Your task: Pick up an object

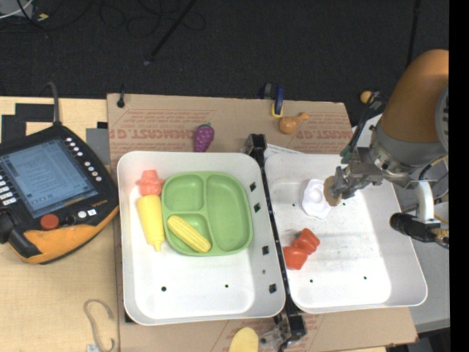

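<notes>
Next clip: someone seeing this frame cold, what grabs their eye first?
Probably the green tray in the left bin, with a yellow corn cob in its front compartment and a yellow bottle lying beside it. Next, the arm reaching into the right bin, its gripper just by a white object, with a red pepper nearer the front.

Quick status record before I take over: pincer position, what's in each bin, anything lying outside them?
pincer: over the right bin, at the white object; grip cannot be judged
right bin: white object, red pepper toy
left bin: green divided plate with corn in a compartment; yellow bottle beside the plate
outside bins: purple toy, small pear-like toy, pendant
</notes>
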{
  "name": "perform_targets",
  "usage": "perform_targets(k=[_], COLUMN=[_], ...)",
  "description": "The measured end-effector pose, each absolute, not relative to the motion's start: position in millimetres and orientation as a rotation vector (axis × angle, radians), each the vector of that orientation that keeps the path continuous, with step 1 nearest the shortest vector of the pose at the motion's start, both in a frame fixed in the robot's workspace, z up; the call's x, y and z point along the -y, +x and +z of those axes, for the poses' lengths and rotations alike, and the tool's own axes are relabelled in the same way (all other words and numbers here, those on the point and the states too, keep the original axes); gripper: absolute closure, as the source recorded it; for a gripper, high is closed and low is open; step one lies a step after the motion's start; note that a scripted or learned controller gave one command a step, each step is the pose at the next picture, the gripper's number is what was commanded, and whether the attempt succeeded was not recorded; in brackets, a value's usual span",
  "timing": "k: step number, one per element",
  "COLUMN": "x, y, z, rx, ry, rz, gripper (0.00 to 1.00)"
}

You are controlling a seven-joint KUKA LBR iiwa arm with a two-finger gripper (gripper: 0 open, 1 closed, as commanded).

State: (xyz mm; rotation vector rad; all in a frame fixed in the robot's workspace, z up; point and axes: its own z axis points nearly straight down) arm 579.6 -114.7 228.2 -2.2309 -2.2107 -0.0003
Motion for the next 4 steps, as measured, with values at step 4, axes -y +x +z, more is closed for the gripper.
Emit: perform_targets(k=[4], x=[-26.5], y=[591.7], z=[216.9], rx=[2.219], ry=[-2.220], rz=[0.006], gripper=[1.00])
